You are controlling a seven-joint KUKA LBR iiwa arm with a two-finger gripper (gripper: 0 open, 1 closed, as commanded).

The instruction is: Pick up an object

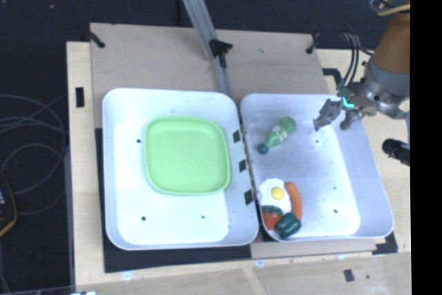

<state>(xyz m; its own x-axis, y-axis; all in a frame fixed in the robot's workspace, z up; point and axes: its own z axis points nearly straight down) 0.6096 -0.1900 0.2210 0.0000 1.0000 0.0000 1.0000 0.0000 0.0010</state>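
A: While the end effector [333, 115] hangs over the upper right rim of the right bin [359, 169], what worries you most, going from the biggest thing down?

B: The desk [159, 52] itself is no trouble. The right bin is: its rim sits just under the fingers, which look spread apart with nothing between them, so a straight drop from here could land on the rim or on bare bin floor.

A: And the left bin [121, 169]?

B: It lies left of the right bin, with a green plate [186, 154] lying flat in it. I judge that too wide and too flat for two fingers, so a try there would likely slip off.

A: So the better target is in the right bin?

B: Yes. A green bottle [277, 134] lies on its side in the upper left part of that bin, well apart from the end effector. Being round, it may roll away as the fingers close.

A: And the smaller bits?

B: A cluster in the bin's lower left corner: a fried egg [275, 193], a carrot [295, 198] and a dark green piece [288, 224], touching one another against the wall. The fingers could jam on the wall or nudge neighbours instead of gripping one.
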